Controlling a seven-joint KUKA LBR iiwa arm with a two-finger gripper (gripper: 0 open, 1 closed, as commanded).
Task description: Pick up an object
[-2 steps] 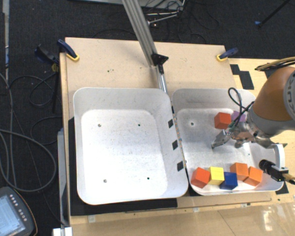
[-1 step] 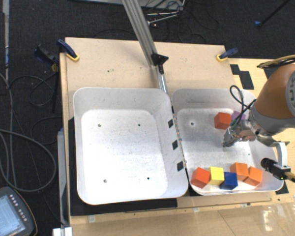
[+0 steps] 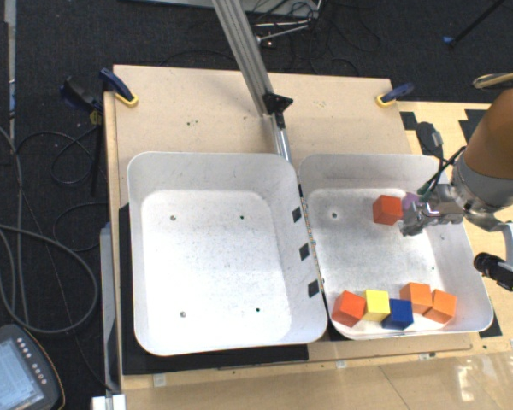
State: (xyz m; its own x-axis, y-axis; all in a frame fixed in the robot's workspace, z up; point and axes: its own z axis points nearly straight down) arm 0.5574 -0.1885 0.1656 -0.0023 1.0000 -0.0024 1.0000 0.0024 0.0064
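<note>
Bench [image 3: 205, 101]: tan board bearing two shallow white bins side by side.

Left bin [image 3: 145, 229]: white, speckled floor.

Right bin [image 3: 325, 178]: holds all the blocks listed below.

Arm [image 3: 496, 156]: reaches in from the right, wrist low over the right bin's upper half.

Gripper [image 3: 413, 214]: just beside the orange block's right face, apparently touching it; whether its fingers are parted or closed cannot be told, and no block shows between them.

Orange block [image 3: 387, 209]: upper middle of the right bin, apart from the rest. Near-cubic, so no clear long axis; edges sit slightly skewed to the bin walls.

Block cluster, near wall: orange [image 3: 350, 307], yellow [image 3: 377, 302], blue [image 3: 400, 313], orange [image 3: 417, 295], orange [image 3: 444, 304].

Risk, as judged: contact looks one-sided, so a closing motion could nudge the block leftward or clip a corner, and a lift may come up bare.
</note>
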